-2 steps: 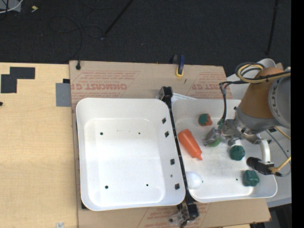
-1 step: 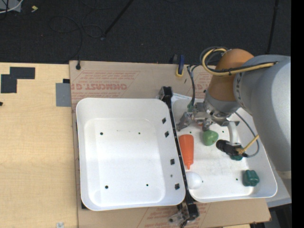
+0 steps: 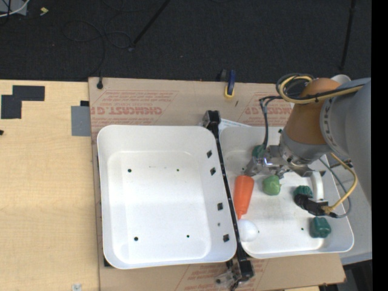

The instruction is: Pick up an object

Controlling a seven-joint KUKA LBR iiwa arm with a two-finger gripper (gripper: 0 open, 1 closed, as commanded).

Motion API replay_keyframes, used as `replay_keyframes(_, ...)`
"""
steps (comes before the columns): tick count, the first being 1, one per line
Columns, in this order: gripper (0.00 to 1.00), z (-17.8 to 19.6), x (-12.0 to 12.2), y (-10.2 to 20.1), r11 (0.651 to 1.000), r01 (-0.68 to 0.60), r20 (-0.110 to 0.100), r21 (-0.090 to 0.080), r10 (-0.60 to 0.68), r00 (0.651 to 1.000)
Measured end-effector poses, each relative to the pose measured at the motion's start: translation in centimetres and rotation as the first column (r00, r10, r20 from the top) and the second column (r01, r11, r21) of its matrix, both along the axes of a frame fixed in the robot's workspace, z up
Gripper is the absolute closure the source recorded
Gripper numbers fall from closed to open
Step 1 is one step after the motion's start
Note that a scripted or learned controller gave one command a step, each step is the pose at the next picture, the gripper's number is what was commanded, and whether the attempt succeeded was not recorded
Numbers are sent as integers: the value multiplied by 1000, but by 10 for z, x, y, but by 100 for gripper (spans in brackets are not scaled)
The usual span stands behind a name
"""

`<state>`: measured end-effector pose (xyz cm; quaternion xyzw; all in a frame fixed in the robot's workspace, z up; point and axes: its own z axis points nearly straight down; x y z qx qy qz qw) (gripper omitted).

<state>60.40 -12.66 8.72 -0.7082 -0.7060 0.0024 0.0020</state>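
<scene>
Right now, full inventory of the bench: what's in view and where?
bins: 2, white, side by side on the bench
carrot: 1, orange, right bin's left side
green ball: 1, right bin, just below the claw
white ball: 1, right bin's near-left corner
teal block: 1, right bin's near-right area
clamp: 1, blue and yellow, board's far edge
arm: 1, grey with orange band, over right bin
claw: 1, above the green ball

Orange carrot [image 3: 244, 195] lying lengthwise, green ball [image 3: 271, 185] beside it, right bin [image 3: 339, 244]
</scene>
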Motion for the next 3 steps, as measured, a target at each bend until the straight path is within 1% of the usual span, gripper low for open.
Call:
replay_keyframes(1,100,10,2,1,1000,0,2,1,0,1000)
replay_keyframes(2,100,25,42,32,1000,-7,8,1,7,1000)
replay_keyframes(3,100,173,43,36,1000,-5,21,-2,5,1000)
